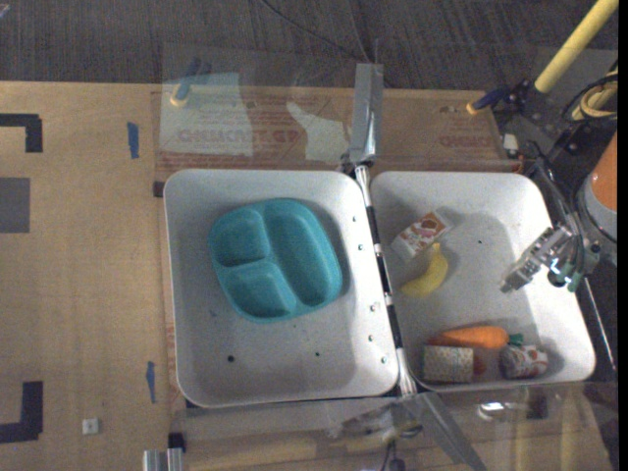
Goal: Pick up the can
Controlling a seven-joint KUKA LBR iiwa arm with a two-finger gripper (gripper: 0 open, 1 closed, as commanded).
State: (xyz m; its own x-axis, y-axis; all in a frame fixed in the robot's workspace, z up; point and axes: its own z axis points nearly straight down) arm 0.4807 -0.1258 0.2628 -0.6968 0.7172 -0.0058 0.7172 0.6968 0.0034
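Observation:
The can (pixel 523 361) is small, with a red and white label, and lies on its side in the front right corner of the right bin (pixel 491 214). My gripper (pixel 518 276) hangs over the right side of that bin, behind the can and well apart from it. It points to the lower left, and I see nothing in it. The grey arm comes in from the right edge.
The right bin also holds an orange carrot (pixel 473 338) just left of the can, a beige and red packet (pixel 448 363), a yellow banana (pixel 429 276) and a small carton (pixel 421 234). A teal divided plate (pixel 277 258) lies in the left bin (pixel 196 361).

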